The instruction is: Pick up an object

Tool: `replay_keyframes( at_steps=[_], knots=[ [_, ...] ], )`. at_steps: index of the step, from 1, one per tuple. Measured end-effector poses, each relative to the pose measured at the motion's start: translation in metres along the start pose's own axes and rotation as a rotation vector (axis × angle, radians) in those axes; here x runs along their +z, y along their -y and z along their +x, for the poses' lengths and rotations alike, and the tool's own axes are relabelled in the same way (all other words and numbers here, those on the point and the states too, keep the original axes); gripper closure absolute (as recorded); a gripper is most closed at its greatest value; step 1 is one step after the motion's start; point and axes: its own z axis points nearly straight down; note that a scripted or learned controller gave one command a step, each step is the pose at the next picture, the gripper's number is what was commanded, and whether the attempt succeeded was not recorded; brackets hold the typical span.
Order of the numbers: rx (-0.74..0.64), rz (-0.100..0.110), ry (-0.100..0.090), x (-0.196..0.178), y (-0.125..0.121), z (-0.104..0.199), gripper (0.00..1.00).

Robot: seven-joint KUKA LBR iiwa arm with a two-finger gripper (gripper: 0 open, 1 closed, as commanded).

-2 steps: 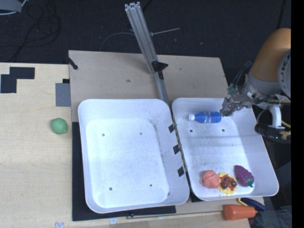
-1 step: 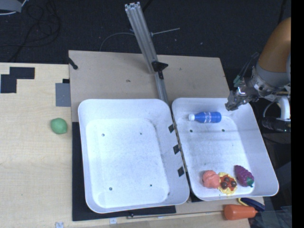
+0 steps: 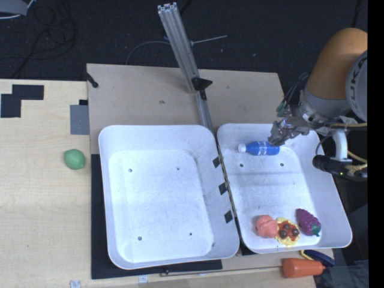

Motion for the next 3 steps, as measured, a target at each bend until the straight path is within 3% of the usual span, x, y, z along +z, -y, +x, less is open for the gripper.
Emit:
replay_keyframes(
  at_steps=[3],
  knots=[
    [0.0,0.0,0.0,-0.01,0.075,0.15,1.0]
  ],
)
